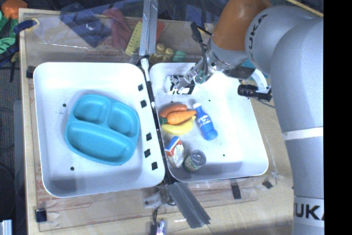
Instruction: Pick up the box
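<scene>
One box (175,151), one can (194,160), one bottle (205,122).

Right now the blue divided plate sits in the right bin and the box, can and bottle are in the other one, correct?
Not quite. The camera view shows the blue divided plate in the left bin. The box, can and bottle are in the other one, the right bin.

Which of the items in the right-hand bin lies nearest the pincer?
The carrot, orange and lying across the yellow banana. It sits closest below the pincer; the blue bottle, box and can lie farther off.
</scene>
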### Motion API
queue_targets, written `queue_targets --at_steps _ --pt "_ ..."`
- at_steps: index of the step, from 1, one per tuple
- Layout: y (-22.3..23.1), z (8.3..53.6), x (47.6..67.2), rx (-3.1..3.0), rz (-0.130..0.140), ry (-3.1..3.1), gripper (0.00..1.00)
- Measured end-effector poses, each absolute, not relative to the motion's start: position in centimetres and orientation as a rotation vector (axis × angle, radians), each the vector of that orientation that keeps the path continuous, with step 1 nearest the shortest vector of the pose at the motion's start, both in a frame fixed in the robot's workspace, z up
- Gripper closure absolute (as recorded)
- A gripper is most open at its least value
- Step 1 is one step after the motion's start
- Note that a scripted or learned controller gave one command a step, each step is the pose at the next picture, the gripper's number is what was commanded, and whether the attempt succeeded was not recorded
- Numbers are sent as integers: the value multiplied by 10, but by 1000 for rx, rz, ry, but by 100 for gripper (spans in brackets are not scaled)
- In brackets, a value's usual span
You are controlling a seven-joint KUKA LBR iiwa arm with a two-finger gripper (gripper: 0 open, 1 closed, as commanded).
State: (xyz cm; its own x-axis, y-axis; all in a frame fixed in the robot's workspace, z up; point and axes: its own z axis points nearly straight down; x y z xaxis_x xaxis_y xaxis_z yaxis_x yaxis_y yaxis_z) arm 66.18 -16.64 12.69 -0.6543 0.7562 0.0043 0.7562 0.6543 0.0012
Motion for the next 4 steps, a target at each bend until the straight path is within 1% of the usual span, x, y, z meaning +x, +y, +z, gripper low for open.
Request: queue_targets --at_steps 1,2,3,4 --pt "-167 124 661 -1307 -2 -2857 0" --pt "-167 131 662 -1301 -1 -2858 100" --pt "-167 131 662 -1300 0 -2859 0" --pt "-166 139 663 -1294 1 -2860 100"
